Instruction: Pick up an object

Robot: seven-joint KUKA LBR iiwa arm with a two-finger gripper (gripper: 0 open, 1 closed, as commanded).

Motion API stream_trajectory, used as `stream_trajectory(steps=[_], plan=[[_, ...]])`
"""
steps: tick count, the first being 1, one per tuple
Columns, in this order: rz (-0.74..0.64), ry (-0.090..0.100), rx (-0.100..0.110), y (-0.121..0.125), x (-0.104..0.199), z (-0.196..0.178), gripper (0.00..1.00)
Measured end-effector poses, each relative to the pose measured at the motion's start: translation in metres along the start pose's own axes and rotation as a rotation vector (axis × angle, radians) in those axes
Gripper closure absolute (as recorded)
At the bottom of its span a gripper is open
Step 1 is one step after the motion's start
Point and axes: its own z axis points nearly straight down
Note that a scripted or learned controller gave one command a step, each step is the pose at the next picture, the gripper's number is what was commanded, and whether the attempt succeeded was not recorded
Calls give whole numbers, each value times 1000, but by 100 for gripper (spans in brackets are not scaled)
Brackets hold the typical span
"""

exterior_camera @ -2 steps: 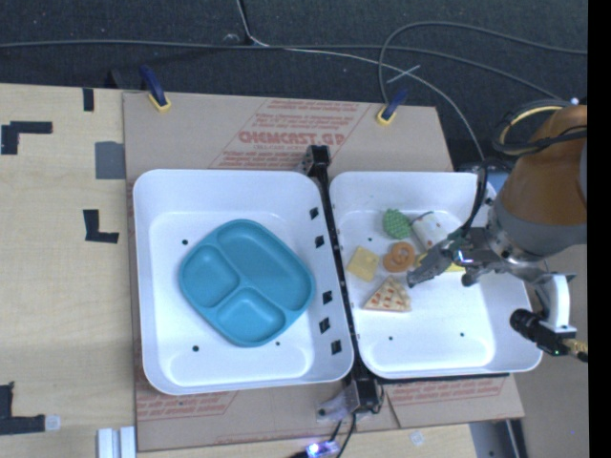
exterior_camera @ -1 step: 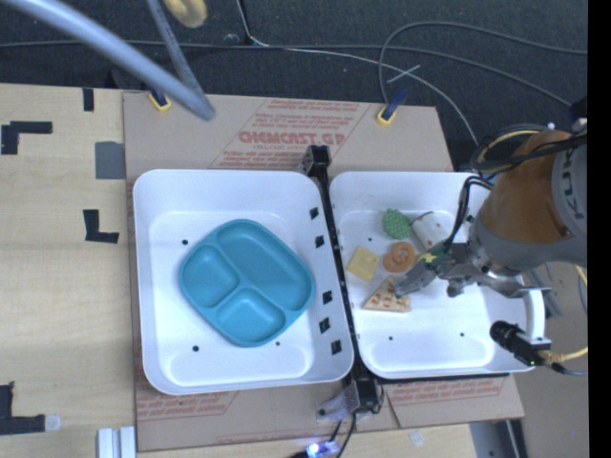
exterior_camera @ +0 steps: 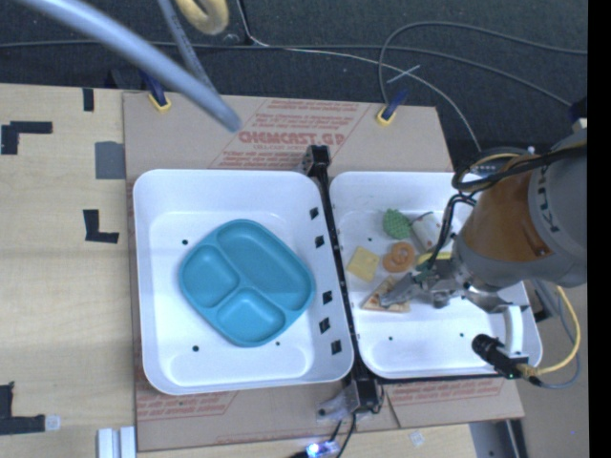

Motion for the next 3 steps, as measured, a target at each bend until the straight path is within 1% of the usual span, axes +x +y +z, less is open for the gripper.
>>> stream_trajectory(steps=[1,2,3], plan=[[-5,6,-4,3,3,-15,100],[-4,0,-4,5,11,-74,100],[-3,-1,-5,6,11,-127,100]])
